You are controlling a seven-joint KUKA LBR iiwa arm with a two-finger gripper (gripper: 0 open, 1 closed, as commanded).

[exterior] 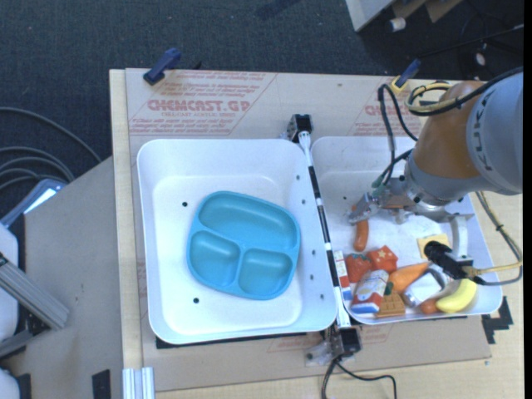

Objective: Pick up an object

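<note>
Jaws (371, 206): low in right bin (349, 160), state impossible to tell.
Sausage (361, 234): just below, unlifted.
Progress: pickup not yet done.

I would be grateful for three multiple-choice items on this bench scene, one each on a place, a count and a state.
1. Where does the blue plate lie?
A. in the left bin
B. in the right bin
C. on the bare bench

2. How many compartments does the blue plate have?
A. two
B. three
C. five

3. How does the banana stand to the arm?
A. raised above the bin
B. lying in the right bin's near corner, apart from the arm's end
C. resting on the blue plate

Key: 1 A, the plate sits in the middle of the left bin. 2 B, one long section and two smaller ones show. 3 B, it lies among the toy food at the bin's near right corner.
</note>
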